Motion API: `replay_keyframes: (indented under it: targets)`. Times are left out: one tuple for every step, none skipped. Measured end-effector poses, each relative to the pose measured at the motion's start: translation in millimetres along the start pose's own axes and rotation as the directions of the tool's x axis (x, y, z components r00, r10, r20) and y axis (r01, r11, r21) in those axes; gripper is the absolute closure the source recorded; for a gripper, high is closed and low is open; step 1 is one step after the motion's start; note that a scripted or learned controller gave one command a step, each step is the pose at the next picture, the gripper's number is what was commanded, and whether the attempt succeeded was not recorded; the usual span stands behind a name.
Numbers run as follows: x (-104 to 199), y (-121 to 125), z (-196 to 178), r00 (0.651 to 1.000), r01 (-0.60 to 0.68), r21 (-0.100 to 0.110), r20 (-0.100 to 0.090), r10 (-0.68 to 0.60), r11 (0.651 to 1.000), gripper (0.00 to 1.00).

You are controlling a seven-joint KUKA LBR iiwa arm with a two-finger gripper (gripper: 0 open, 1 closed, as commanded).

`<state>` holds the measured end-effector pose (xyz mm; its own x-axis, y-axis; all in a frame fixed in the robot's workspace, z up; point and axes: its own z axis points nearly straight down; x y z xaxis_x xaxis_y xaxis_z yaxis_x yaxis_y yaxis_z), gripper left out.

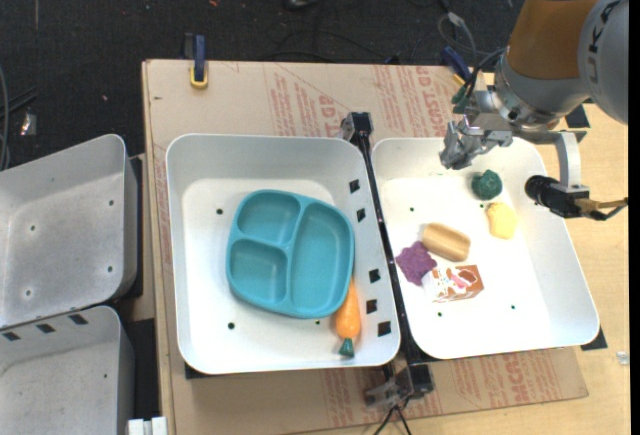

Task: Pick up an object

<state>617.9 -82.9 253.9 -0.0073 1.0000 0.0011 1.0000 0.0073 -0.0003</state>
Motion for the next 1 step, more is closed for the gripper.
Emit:
replay_keyframes:
  targets:
    - [54.6,12.9,-5.1,1.0,0.001,-0.003,0.0,-0.001,1.0,1.0]
